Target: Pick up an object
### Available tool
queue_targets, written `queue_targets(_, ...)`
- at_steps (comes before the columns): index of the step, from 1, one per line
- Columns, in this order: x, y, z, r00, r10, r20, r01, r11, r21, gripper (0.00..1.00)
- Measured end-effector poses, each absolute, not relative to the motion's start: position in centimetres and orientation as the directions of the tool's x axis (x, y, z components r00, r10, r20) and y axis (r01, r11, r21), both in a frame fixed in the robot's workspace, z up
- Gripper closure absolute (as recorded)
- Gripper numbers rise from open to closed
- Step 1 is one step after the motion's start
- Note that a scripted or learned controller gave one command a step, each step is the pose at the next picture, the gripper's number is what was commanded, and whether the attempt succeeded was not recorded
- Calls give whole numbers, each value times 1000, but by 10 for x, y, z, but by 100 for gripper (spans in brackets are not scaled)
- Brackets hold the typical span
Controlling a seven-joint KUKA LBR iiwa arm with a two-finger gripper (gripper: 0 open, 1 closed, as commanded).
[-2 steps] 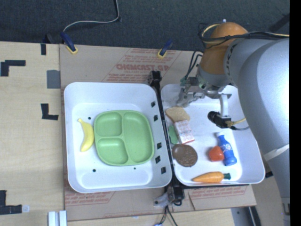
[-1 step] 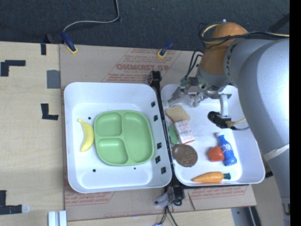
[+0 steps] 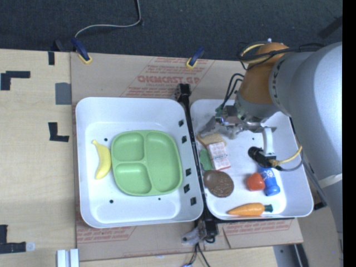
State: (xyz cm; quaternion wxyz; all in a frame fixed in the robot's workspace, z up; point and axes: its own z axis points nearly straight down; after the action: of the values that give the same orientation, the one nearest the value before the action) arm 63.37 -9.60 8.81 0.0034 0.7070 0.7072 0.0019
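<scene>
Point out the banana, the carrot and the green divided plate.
banana (image 3: 102,160): camera view, middle of its curved body.
carrot (image 3: 245,209): camera view, orange body.
green divided plate (image 3: 131,147): camera view, upper-left compartment floor.

Grey arm (image 3: 317,93) reaching in from right, wrist bent down, claw (image 3: 214,128) low

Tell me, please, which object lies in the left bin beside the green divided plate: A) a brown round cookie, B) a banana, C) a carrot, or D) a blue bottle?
B: the yellow banana lies just left of the green plate in the left bin, while the carrot sits in the right bin.
</scene>
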Motion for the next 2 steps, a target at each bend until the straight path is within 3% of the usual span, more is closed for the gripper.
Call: queue_targets(2, 572, -97, 89, 1, 1000, -2, 1000, -1, 12, 0)
